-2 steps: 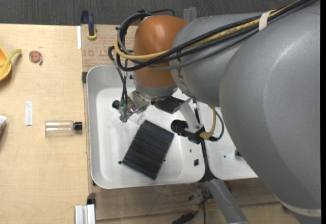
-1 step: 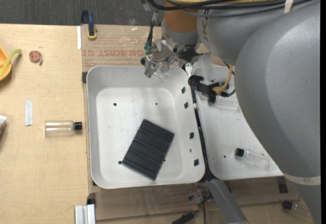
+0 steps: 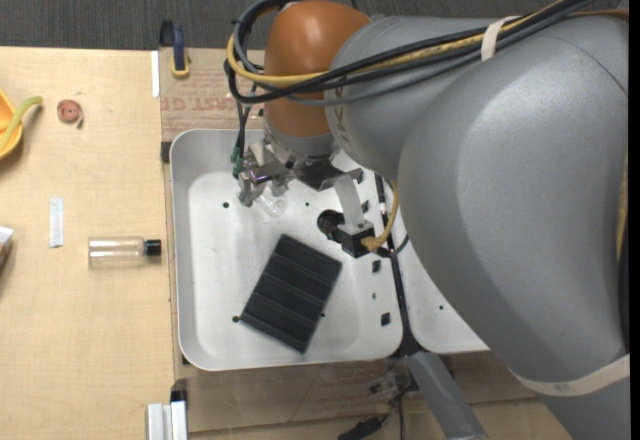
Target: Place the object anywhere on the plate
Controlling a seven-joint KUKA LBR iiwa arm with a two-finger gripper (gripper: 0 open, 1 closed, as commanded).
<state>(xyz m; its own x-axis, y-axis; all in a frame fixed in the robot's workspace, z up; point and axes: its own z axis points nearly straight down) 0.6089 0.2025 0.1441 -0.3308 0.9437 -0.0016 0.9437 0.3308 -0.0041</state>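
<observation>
Pale wood tabletop point(image 3: 90, 328) runs along the left of the scene, with dark carpet beyond its far edge. On it lie a small clear bottle with a black cap point(image 3: 124, 248), a little white strip point(image 3: 56, 223), a red disc point(image 3: 68, 111) and, at the left edge, part of a yellow-orange item point(image 3: 8, 128). To the right sits a shallow white bin point(image 3: 205, 328), and the grey arm point(image 3: 500, 188) with its orange band point(image 3: 305, 63) reaches over the bin's far half.

A dark ribbed rectangular plate point(image 3: 290, 293) lies tilted near the bin's near edge. Something small and clear point(image 3: 272, 203) seems to lie on the bin floor just under the tool point(image 3: 262, 180), toward the far left corner; it is likely the object, though it is too faint to be sure. Whether the tool is spread or closed, or has anything in it, I cannot tell from this slant.

Judged from here, the step in hand is the pick-up. To do it well, the tool should centre squarely over the clear piece, close firmly without nudging it away, lift straight up, then carry it toward the near edge and lower it gently onto the ribbed surface so it does not slide off.
</observation>
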